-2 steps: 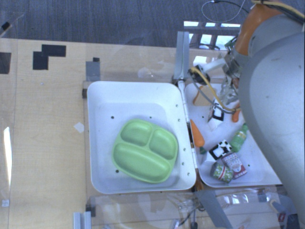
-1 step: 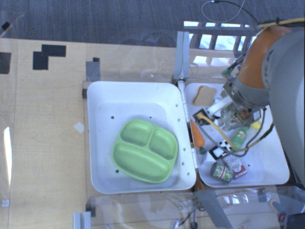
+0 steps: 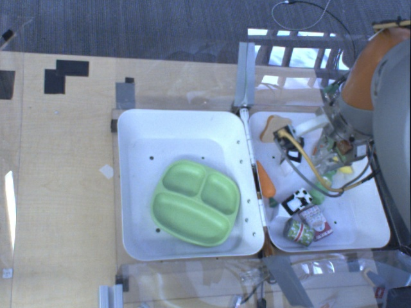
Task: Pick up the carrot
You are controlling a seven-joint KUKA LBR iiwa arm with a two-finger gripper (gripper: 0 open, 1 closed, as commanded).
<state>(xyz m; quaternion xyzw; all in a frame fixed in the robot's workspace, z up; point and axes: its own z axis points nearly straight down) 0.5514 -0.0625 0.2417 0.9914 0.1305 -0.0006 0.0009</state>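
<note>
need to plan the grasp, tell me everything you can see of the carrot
The carrot is a small orange toy with a smooth, plastic-looking surface, tapered, with a bit of green at its lower end. It lies flat in the right bin, hard against that bin's left wall, running roughly top to bottom and slanting slightly right toward the bottom. Nothing lies on it. The black-and-white toy sits just lower right of it; whether they touch is unclear. The gripper is off to its right.

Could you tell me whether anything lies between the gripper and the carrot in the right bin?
Nothing visible blocks it. The carrot lies against the right bin's left wall, apart from the black-and-white toy and the small carton below it. The gripper hangs to its right, with bare bin floor between; a yellow cable droops there.
</note>
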